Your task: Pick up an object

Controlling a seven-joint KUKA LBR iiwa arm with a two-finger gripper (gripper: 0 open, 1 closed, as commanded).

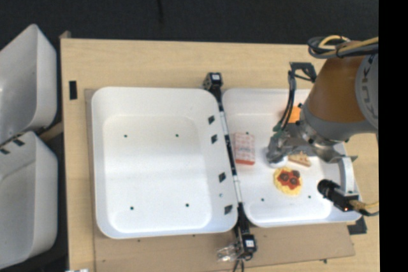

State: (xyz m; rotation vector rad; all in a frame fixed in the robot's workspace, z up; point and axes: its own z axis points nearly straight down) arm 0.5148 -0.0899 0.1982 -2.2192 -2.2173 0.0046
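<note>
A: Entry, pick attempt. Start at the gripper [279, 153] and work outward. What do you make of its state?

B: You can't tell from this angle. The orange-banded wrist and grey body cover the tip from above, so whether it is spread or closed, or has hold of anything, is hidden. Log it as unknown.

A: Nearest thing to it?

B: A small tan piece [299, 160], just beside the gripper on the arm's side, possibly touching. You can't tell whether it sits between the fingers or merely next to them. Just past that, toward the near rim, lies the yellow round toy with red spots [288, 180], close but apart from the gripper.

A: And on the other side?

B: The pale pink-printed packet [245, 148], near the gripper, lying along the divider [224, 137] between the bins. An orange item [292, 113] peeks out beyond the gripper, half under the arm.

A: Risks, as you'd judge them?

B: Three candidates crowd one tip, so you may see it close between things and come up bare. The tan piece looks small and could be nudged aside. The packet looks flat and thin, hard to get under, and it may slide against the divider. The cable [290, 95] hanging by the wrist could snag.

A: Farthest out?

B: The left bin [102, 105], well apart from the gripper; anything knocked over the divider lands there
</note>
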